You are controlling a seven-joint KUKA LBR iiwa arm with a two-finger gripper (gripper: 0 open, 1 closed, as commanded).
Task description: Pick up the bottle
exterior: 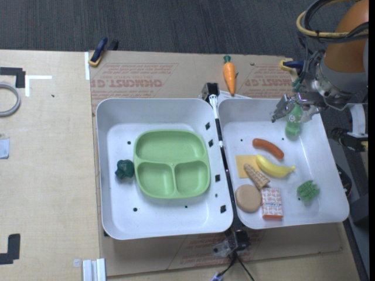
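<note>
Bottle point(293, 123): small, green, see-through, upright, hanging over the far right part of the right bin point(334, 157), close to its back wall. The gripper point(295, 105) sits right on top of it; jaws closed on the bottle's neck, bottle body showing below the fingers. Can't tell if the bottle base touches the bin floor.

Arm point(345, 34) comes in from the right, orange band up top, over the bin's right back corner.

In the same bin, toward the front: sausage point(268, 147) just below-left of the bottle, then banana point(274, 167) lying on a yellow cheese slice point(243, 164), ice cream cone point(255, 175), round cookie point(248, 198), small red-white box point(271, 204), green broccoli point(307, 190) near the right wall. Bare floor left of the bottle along the back wall.

Left bin point(111, 127): green divided tray point(172, 164) in the middle, dark green veggie point(124, 169) touching its left side.

Carrot point(228, 74) on the tabletop behind the bins.
</note>
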